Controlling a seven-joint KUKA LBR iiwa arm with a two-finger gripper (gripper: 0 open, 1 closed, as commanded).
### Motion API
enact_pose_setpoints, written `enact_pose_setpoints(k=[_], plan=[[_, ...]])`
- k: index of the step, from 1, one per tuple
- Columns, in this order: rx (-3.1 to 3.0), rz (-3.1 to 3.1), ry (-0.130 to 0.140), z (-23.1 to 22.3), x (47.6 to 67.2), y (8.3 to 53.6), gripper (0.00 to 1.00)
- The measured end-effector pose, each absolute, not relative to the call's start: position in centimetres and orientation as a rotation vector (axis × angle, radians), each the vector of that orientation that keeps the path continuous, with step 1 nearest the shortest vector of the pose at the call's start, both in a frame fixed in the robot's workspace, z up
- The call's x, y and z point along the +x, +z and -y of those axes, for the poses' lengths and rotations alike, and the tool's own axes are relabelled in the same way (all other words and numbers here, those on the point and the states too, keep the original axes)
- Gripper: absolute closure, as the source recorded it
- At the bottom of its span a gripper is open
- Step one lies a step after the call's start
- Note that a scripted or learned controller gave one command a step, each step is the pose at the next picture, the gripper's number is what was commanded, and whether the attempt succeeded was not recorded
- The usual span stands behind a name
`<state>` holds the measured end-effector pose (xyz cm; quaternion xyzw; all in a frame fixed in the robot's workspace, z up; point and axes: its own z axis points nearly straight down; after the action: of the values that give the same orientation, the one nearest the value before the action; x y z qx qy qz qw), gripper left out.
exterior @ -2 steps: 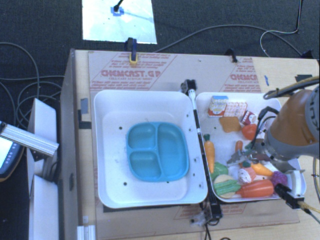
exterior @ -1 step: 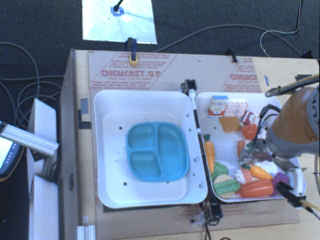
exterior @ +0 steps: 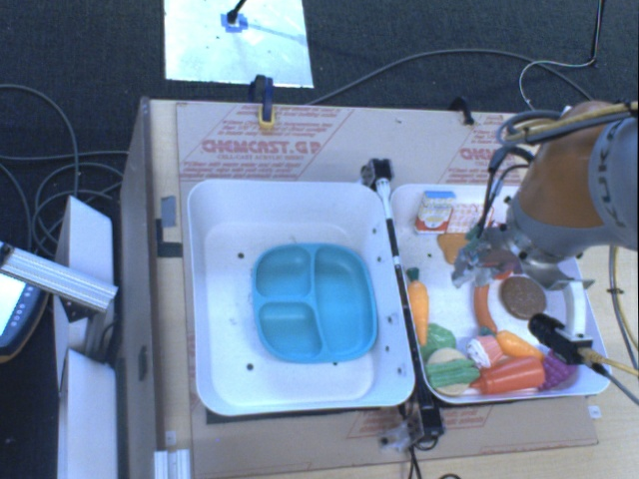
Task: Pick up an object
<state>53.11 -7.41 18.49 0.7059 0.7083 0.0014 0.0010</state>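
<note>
Reaching in from the right, the grey and orange arm (exterior: 569,183) hangs over the right bin (exterior: 589,387). Its gripper (exterior: 477,264) sits low among the toy food there, and I cannot tell what the claw is doing. Near it lie a carrot (exterior: 417,310), a brown round cookie (exterior: 522,295) and a small milk carton (exterior: 435,211) (red and white). A blue divided plate (exterior: 315,302) lies in the left bin (exterior: 225,213).
</note>
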Motion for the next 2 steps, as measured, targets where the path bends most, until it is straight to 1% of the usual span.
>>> enact_pose_setpoints(k=[1, 2], plan=[[2.216, -2.223, 0.001, 12.4, 59.5, 18.5, 1.0], [2.215, -2.226, 0.003, 8.7, 58.1, 21.7, 1.0]])
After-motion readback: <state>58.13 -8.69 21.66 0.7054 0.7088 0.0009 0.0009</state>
